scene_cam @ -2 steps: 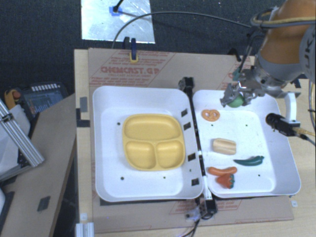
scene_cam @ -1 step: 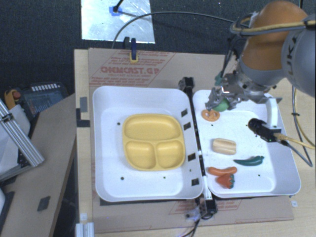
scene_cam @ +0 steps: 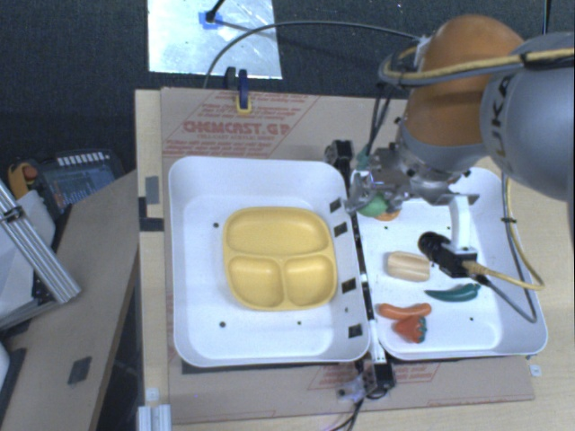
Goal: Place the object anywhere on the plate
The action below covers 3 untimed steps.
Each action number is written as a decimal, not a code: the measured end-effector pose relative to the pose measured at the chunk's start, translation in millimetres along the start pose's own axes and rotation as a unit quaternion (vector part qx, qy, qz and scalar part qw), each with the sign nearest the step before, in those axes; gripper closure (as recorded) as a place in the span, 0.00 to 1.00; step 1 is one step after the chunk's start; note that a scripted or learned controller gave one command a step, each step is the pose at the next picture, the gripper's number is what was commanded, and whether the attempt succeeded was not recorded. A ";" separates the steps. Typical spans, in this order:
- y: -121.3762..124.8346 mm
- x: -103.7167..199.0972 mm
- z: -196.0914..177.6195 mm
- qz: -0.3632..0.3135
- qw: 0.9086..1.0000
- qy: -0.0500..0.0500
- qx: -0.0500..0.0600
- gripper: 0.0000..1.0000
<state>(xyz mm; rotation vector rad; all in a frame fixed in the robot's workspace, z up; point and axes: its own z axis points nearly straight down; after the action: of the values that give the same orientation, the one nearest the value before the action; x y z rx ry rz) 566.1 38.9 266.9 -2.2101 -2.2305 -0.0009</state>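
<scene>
Single fixed camera above the bench (scene_cam: 108,241), slanting down over both white bins (scene_cam: 193,268).

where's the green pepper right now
The green pepper lies in the right bin, below the black tool and right of the orange pepper.

A dark carpeted floor (scene_cam: 72,52) surrounds a wooden bench (scene_cam: 108,268) topped with printed cardboard (scene_cam: 243,128). At 12 o'clock a shiny metal sheet (scene_cam: 211,25) lies on the floor. At 9 o'clock sit a handheld control pendant (scene_cam: 76,176) and an aluminium rail (scene_cam: 36,254).
</scene>
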 end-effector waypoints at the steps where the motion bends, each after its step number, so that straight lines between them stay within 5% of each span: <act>1: -17.9 46.4 23.2 0.000 1.000 0.000 0.000 1.00; 3: -69.2 148.2 37.0 -0.001 1.000 0.000 0.001 1.00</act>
<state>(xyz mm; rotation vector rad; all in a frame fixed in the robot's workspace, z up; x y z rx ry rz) 495.5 186.5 230.2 -2.2077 -2.2310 -0.0006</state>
